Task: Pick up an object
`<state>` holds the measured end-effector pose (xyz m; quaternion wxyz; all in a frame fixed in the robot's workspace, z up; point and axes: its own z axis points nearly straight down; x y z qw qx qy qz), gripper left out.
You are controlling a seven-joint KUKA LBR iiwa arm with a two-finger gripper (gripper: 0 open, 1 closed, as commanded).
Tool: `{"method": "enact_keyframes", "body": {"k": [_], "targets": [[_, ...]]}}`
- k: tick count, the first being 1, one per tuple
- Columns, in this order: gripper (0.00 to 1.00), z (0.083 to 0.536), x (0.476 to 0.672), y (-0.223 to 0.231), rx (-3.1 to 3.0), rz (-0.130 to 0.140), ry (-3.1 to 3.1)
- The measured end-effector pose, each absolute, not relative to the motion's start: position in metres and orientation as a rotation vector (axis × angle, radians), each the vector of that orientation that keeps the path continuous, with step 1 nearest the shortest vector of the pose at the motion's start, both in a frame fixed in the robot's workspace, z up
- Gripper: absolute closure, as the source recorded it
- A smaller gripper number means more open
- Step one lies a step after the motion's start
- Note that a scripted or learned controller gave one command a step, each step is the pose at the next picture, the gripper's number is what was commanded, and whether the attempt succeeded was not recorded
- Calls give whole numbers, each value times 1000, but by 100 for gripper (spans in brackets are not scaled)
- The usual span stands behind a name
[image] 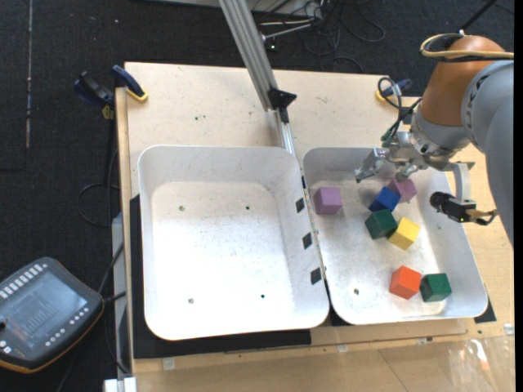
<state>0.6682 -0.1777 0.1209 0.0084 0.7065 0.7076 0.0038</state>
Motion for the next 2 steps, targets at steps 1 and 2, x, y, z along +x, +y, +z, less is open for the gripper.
{"method": "enact_keyframes", "body": {"k": [1, 2], "targets": [[100, 129, 669, -178, 2204, 12, 2213], [100, 173, 670, -178, 2214, 5, 2220]]}}
